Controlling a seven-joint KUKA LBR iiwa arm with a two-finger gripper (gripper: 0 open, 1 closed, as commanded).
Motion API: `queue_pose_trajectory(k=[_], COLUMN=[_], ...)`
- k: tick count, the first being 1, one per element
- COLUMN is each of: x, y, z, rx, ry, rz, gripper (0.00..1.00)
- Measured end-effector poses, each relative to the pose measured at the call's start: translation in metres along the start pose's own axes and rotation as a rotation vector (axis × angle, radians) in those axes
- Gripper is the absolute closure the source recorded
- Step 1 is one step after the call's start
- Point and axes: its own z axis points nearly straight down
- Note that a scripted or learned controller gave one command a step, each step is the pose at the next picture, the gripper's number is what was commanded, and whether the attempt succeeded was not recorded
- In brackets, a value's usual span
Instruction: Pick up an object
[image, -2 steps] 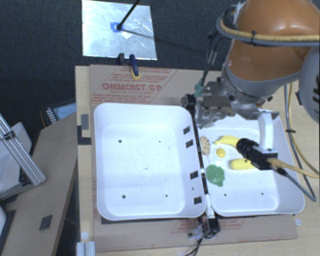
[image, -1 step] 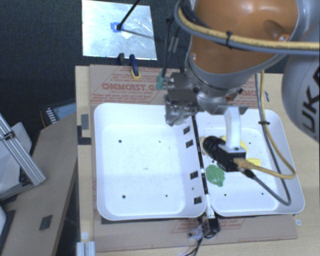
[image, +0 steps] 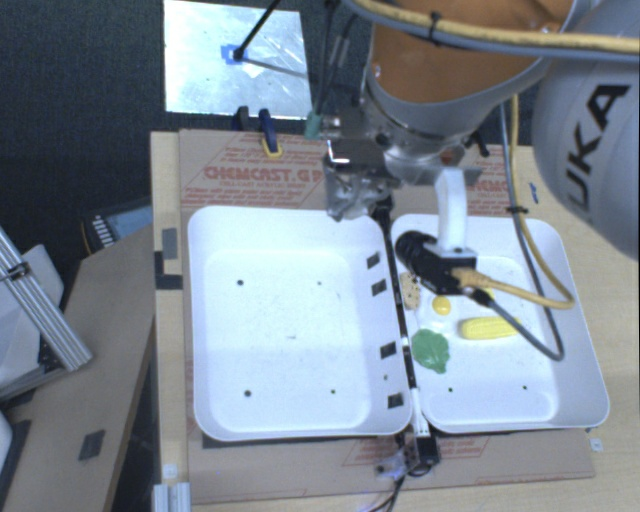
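The gripper hangs over the far edge of the bins, near the wall between them; whether it is spread or pressed together, I cannot tell. The objects lie in the right bin: a yellow corn cob, a green leafy piece and a small yellow ball. They are nearer to the camera and to the right of the gripper. The corn cob lies with its long axis left to right.
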Motion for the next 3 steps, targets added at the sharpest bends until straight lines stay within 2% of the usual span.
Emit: queue_pose_trajectory(k=[1,2,3], x=[0.015,0.042,-0.080], y=[0.103,0.020,-0.038], z=[-0.077,0.062,-0.029], rx=[-0.010,0.020,-0.009], ry=[0.002,-0.004,0.002], rz=[0.001,-0.008,0.010], gripper=[1.00,1.00,1.00])
